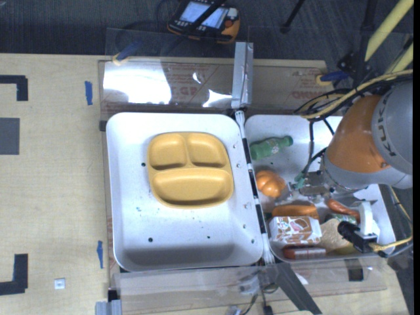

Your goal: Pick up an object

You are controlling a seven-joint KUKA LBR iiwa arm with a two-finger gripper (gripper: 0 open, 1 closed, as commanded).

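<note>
In the right bin [286, 125], beside the wrist, an orange sausage-shaped toy [295, 210] lies flat: judged light, smooth, slippery (grip across its middle). Gripper [314, 188] above it; jaws' state cannot be told.

The left bin [125, 195] holds a divided tray [190, 168]. In the right bin [289, 125], a bottle [269, 147] lies farthest back, a round fruit [270, 184] nearer, a carton [296, 230] nearest the front.
</note>
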